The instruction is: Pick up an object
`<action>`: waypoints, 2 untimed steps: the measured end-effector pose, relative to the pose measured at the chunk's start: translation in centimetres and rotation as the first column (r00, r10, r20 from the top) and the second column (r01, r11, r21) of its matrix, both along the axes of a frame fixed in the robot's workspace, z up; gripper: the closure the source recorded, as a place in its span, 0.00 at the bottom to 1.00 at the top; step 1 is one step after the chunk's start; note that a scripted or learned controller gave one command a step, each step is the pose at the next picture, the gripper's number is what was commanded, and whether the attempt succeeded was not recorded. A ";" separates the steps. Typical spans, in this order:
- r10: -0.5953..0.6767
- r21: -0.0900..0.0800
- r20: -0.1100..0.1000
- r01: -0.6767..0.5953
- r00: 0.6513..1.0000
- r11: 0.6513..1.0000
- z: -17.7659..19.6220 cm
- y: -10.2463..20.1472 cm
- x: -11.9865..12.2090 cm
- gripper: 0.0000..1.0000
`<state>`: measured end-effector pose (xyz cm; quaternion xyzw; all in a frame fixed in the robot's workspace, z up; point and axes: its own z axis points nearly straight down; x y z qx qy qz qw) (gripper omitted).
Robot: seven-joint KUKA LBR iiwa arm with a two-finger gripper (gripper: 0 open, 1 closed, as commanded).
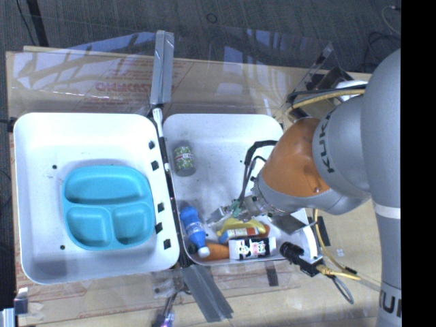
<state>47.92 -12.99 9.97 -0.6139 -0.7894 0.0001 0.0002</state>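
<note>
Where gripper [235, 208] dips, bottle [193, 227], carrot [215, 252], carton [253, 248] crowd close.

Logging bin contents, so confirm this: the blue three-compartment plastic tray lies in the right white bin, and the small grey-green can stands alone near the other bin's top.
Wrong on the bin. The camera view shows the blue three-compartment plastic tray in the left white bin. The small grey-green can stands apart from the clutter, near the top of the right white bin.
</note>
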 end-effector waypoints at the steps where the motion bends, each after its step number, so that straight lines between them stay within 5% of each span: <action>1: -0.242 0.000 -0.001 0.242 0.970 0.970 -0.2 -6.9 1.1 0.00; 2: -0.133 0.002 -0.004 0.133 0.991 0.991 -1.0 -1.5 -0.3 0.00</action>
